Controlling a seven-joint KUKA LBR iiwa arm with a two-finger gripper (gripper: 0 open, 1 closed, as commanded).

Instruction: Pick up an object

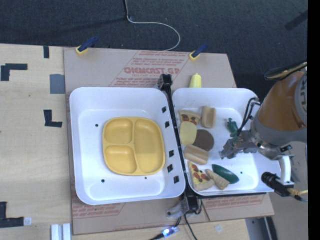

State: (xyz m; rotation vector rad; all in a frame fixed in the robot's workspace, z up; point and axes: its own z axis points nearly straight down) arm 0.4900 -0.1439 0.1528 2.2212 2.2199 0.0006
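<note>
The right bin [248,98] holds several toy foods: a pizza slice [189,118], a tan bread piece [208,117], a pale yellow round [188,132], a brown disc [204,140], a bun [196,155], a second pizza slice [199,177], a dark green pepper [225,174] and a small green piece [232,126]. My gripper [231,149] hangs low in the right half of this bin, just right of the brown disc and above the green pepper. The grey arm with its orange band [282,106] comes in from the right.
The left bin [85,134] holds a yellow divided plate [134,146]. A black divider [171,129] runs between the bins. A yellow object [195,80] lies on the cardboard behind the right bin. A cable [150,21] loops across the dark floor at the back.
</note>
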